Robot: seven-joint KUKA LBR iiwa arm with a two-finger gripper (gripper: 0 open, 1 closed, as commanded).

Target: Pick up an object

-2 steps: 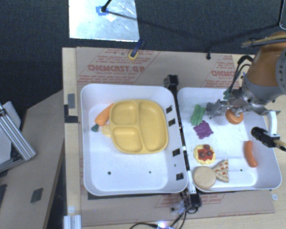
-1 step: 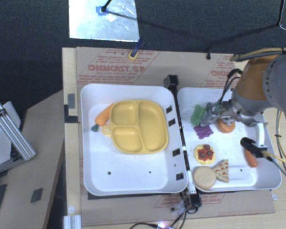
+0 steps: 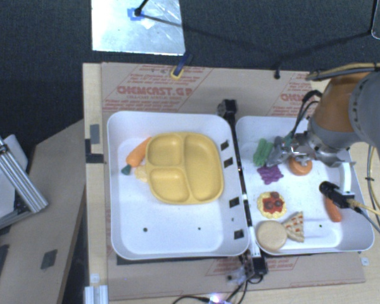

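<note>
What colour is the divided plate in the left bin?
Yellow; the divided plate shows clearly in the camera view.

We log two white bins side by side: left bin (image 3: pixel 117 189), right bin (image 3: pixel 362 234), with black brackets (image 3: pixel 235 176) along the seam between them. Both sit on a cardboard sheet (image 3: pixel 158 87) with red print, and a yellow clip (image 3: pixel 177 73) sits on its top edge. In the left bin a yellow divided plate (image 3: pixel 180 168) lies flat, with a toy carrot (image 3: pixel 137 152) touching its left rim. Above the bench a silver sheet (image 3: pixel 114 24) lies on dark carpet (image 3: pixel 31 56), with blue tape (image 3: pixel 135 14) on it. An aluminium rail (image 3: pixel 12 170) slants at far left. A black cable (image 3: pixel 304 49) runs across the carpet at upper right.
</note>
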